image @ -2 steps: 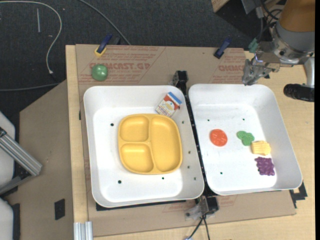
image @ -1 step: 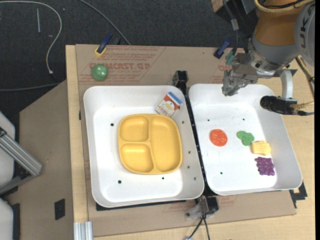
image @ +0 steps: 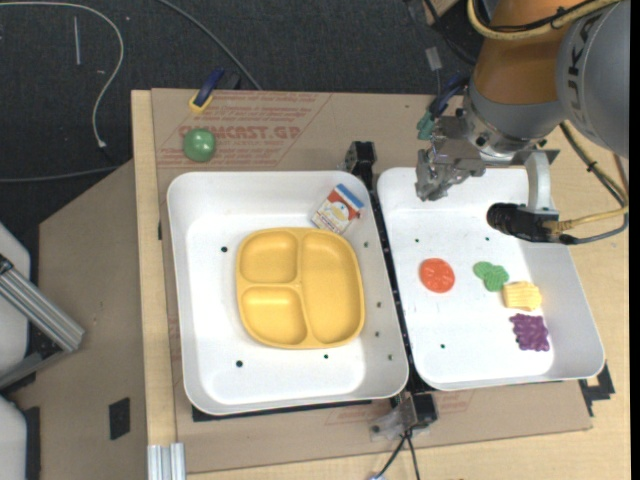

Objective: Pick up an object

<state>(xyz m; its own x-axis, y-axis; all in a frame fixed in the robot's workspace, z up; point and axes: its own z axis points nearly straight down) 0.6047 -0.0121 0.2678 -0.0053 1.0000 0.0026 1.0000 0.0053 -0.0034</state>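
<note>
My gripper [image: 434,190] hangs over the far left corner of the right bin [image: 470,363], with nothing seen between its fingers. In that bin lie a red round piece [image: 436,275], a green leafy piece [image: 490,274], a yellow corn-like piece [image: 522,295] and a purple grape bunch [image: 530,332]. All of them lie nearer the front than the gripper. The left bin [image: 200,268] holds a yellow divided plate [image: 299,287] and a small milk carton [image: 336,208] at its far right corner.
A green ball [image: 200,145] and a blue-and-yellow clip [image: 208,90] lie on the cardboard behind the left bin. A black fitting with a cable [image: 525,221] juts over the right bin's far right side. Black clamps [image: 360,158] sit between the bins.
</note>
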